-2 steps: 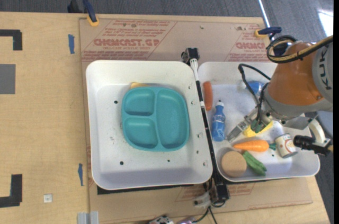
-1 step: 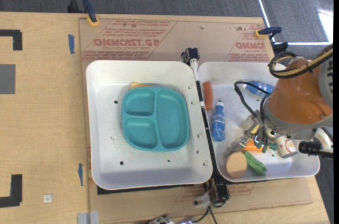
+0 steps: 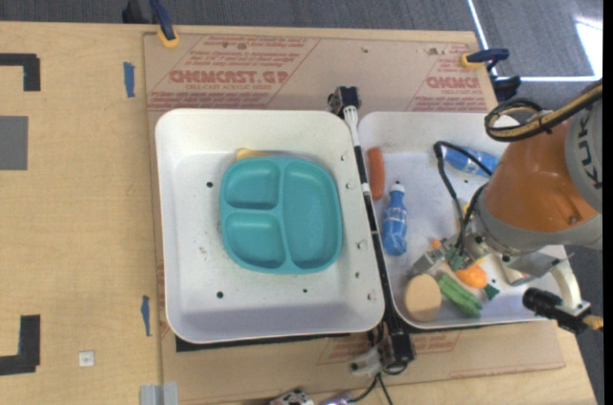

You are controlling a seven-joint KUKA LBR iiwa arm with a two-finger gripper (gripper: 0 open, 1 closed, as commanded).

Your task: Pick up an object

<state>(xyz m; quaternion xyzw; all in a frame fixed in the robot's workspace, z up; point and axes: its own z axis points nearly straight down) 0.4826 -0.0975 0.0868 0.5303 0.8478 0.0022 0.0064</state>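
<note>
My gripper (image 3: 457, 254) is low in the right bin (image 3: 421, 133), under the arm's orange band (image 3: 532, 188). It hangs right over a small cluster at the bin's front. That cluster holds a green pod-shaped item (image 3: 461, 295), a small orange piece (image 3: 470, 277) and a tan round item (image 3: 422, 298). A blue bottle (image 3: 395, 220) lies to the gripper's left. A red-orange sausage-shaped item (image 3: 376, 171) lies along the bin's left wall. Behind the gripper lies a blue item (image 3: 471, 162) under a black cable. The wrist hides what is directly beneath the gripper.
The left bin (image 3: 192, 202) holds a teal divided plate (image 3: 282, 213), with a yellow item (image 3: 245, 153) peeking out behind it. A black clamp (image 3: 343, 99) sits at the far end of the wall between the bins. Cardboard (image 3: 287, 73) lies under both bins.
</note>
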